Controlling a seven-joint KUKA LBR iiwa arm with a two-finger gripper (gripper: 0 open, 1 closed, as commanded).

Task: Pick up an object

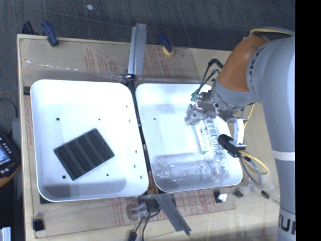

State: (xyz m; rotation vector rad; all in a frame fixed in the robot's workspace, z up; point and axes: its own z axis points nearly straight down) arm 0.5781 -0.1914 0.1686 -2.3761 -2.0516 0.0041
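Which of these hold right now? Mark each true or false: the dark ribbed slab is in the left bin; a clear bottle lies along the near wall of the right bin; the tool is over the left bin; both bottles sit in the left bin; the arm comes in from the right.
1. The dark ribbed slab lies in the left bin. True.
2. A clear bottle lies along the near wall of the right bin. True.
3. The tool is over the left bin. False: it is over the right bin, above a second, labelled bottle.
4. Both bottles sit in the left bin. False: both are in the right bin.
5. The arm comes in from the right. True.
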